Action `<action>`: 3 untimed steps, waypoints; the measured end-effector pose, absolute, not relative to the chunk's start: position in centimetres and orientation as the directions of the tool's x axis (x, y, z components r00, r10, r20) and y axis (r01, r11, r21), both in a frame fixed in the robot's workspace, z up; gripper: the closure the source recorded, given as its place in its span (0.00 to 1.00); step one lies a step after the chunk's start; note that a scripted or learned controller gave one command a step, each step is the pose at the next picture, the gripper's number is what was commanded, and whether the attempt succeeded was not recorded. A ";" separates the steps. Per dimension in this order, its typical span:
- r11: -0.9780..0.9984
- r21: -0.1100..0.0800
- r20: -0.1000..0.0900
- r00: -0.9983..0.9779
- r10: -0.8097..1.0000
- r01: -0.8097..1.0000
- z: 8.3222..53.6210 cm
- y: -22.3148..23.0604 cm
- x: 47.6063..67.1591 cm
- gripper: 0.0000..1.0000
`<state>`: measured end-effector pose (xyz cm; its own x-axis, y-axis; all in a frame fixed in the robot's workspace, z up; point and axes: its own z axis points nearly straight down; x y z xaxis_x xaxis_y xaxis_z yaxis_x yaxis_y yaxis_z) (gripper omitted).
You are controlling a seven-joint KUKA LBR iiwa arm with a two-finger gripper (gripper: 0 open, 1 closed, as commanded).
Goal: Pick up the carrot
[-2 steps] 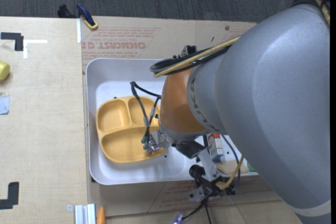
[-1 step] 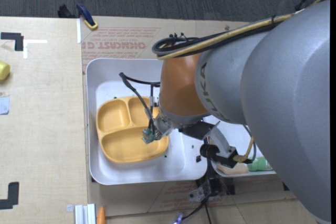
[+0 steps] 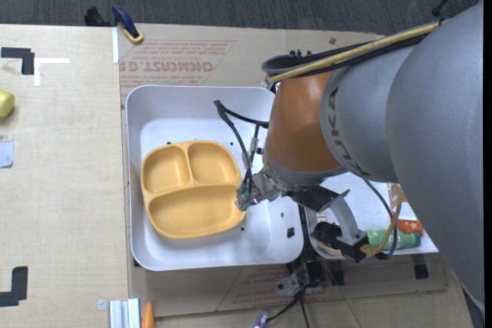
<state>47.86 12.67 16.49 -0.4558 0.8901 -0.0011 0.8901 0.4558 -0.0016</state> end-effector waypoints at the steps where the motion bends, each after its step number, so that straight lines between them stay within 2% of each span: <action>1: 0.681 0.008 -0.003 -0.681 0.732 0.732 9.3 12.6 48.1 1.00; 2: 0.873 0.004 -0.007 -0.873 0.488 0.488 9.3 14.3 48.1 1.00; 3: 0.623 0.001 -0.003 -0.623 0.782 0.782 20.7 10.5 48.0 1.00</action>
<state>47.97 10.47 20.68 -0.6231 0.7821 -0.0032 0.7821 0.6231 0.0012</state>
